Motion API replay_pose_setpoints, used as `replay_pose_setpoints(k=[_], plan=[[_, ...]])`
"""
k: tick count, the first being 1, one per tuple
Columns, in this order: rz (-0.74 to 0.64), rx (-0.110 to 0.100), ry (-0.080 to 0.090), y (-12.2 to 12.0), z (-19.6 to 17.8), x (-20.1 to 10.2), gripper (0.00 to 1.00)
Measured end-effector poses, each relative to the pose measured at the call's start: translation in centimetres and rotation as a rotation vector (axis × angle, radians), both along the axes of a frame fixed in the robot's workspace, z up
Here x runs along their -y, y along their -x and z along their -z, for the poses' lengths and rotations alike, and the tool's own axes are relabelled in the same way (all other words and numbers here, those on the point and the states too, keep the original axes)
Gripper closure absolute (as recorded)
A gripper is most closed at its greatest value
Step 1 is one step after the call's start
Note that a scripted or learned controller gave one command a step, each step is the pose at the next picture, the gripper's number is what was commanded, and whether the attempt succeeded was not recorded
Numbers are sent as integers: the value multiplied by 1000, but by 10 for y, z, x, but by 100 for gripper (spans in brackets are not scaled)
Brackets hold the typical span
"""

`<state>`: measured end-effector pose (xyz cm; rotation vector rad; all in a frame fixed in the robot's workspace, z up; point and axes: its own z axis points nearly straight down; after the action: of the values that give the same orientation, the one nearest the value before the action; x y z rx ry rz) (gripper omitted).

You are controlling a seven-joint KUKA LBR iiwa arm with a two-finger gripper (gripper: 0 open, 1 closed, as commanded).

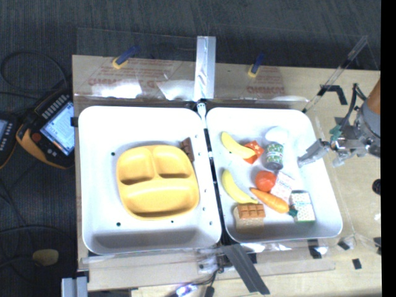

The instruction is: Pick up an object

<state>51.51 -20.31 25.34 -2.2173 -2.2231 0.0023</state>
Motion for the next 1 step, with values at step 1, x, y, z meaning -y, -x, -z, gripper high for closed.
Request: replay_pose_setpoints(k=[1], plan=[[-167, 1, 2, -90, 87, 1, 0]])
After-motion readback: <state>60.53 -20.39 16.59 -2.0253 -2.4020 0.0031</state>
